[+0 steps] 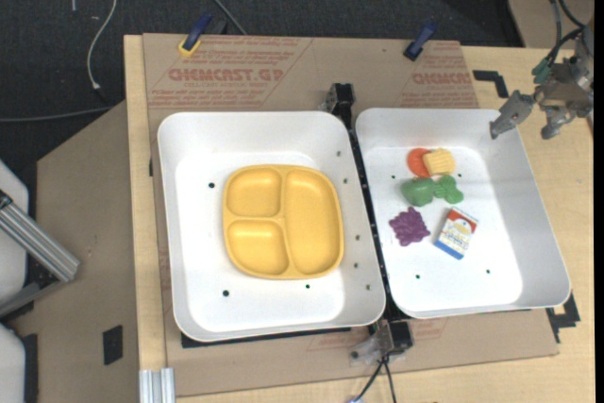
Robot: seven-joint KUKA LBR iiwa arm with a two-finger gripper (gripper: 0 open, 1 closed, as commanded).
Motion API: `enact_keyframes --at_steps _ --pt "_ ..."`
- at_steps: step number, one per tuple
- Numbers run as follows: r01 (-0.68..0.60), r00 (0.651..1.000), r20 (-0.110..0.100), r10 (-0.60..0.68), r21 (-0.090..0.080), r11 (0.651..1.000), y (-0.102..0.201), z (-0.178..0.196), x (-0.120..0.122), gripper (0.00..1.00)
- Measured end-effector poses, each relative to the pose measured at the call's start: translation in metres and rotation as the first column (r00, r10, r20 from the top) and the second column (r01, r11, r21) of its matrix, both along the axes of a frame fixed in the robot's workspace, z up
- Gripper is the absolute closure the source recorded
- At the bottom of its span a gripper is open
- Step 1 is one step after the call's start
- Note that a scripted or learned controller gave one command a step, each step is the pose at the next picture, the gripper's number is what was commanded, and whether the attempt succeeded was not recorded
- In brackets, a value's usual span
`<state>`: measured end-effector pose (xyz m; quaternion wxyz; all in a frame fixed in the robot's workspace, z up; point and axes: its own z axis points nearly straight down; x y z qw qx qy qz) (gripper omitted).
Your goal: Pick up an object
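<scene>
gripper (528, 120): seen above the right bin's (528, 278) far right corner, fingers spread, nothing pinched | objects: orange-yellow piece (431, 161), green piece (430, 192), purple grapes (409, 226) and small carton (456, 233) clustered in the right bin | left bin (189, 203): yellow divided plate (282, 221) is held | tabletop (142, 109): both bins are carried.

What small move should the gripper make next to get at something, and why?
Probably a move left and toward the bench's front, to get above the toys. The gripper hangs open over the right bin's far right corner with nothing between its fingers, while the nearest pieces, the orange toy and green toy, lie apart from it.
</scene>
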<state>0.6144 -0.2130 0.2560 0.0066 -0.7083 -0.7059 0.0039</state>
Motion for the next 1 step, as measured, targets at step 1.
enact_keyframes --at_steps 1 --pt "-0.004 1.0 0.014 0.004 -0.003 1.0 0.0012 0.0089 0.0024 0.0"
